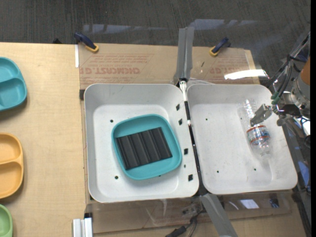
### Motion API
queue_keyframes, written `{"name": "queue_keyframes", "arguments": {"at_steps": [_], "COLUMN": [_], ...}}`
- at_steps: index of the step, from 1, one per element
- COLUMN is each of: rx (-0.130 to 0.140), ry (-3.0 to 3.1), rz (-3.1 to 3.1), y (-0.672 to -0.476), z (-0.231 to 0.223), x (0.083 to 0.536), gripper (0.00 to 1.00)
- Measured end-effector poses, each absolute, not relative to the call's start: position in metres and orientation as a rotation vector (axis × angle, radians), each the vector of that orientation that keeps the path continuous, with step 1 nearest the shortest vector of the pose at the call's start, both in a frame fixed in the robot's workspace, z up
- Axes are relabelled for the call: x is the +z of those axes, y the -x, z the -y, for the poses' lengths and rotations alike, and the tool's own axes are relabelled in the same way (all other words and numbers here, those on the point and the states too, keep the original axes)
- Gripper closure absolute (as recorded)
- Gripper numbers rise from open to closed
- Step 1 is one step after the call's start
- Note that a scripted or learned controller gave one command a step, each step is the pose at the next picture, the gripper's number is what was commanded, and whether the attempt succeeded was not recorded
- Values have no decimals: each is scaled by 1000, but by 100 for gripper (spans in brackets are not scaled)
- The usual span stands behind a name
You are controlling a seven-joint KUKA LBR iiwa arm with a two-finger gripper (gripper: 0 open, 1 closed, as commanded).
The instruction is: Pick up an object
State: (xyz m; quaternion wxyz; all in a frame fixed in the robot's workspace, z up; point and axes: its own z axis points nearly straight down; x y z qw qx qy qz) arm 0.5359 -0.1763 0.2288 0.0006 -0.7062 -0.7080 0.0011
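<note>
A clear plastic bottle (257,135) with a red and blue label lies in the right bin (222,147), near its right wall, cap end pointing to the far side. My gripper (271,117) hangs just right of the bottle's upper half, at the bin's right rim. It is open, with one finger (260,114) close to the bottle and nothing between the fingers. In the left bin (98,132) rests a teal tray (146,147) with a dark ridged insert.
Teal, orange and green divided plates (10,90) lie on the wooden bench at the far left. Cardboard with two clamps (89,44) lies behind the bins. A metal divider runs between the bins. The arm's cables crowd the right edge.
</note>
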Motion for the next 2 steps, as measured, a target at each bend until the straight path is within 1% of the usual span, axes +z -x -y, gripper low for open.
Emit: {"name": "queue_keyframes", "arguments": {"at_steps": [1,2], "rx": [3,-4], "ry": [2218,2077], "rz": [2223,2355], "y": [-536,-546], "z": [176,215], "x": [229,102], "gripper": [0,0]}}
